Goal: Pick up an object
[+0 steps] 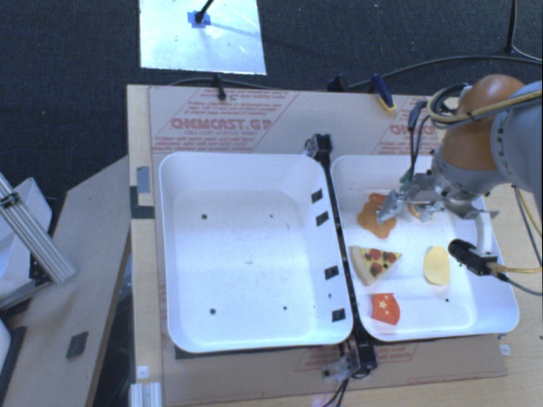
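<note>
From my remote station I look down on the table (212, 113) at a slant. On the left sits a shallow white bin (246, 244). Touching it on the right is a second white bin (488, 312) holding toy food: a pizza slice (373, 263) near the divider, a red block (385, 309) in front of it, an orange piece (375, 216) behind it, and a pale yellow piece (436, 266) further right. The grey arm (501, 142) reaches in from the right, its hand (393, 208) low over the orange piece; I cannot tell whether the hand is apart or together.
</note>
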Robot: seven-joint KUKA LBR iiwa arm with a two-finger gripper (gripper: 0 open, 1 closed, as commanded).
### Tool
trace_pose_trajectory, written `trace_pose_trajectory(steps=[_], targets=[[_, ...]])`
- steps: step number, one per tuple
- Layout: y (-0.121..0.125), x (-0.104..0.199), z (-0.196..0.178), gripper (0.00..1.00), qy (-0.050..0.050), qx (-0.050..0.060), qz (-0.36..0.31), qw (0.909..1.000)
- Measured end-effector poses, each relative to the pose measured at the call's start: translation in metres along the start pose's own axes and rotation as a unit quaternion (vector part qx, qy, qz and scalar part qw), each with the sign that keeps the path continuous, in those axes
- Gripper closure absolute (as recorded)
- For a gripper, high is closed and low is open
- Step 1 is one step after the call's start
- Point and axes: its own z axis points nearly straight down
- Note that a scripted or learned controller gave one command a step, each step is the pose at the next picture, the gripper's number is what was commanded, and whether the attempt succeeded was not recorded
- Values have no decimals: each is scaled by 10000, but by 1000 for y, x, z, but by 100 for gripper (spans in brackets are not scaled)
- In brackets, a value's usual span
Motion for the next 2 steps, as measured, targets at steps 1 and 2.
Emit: trace_pose_trajectory(steps=[1,2], targets=[[42,21,32,0,-4,-62,-36,10000],[42,19,18,100,-9,-77,-30,10000]])
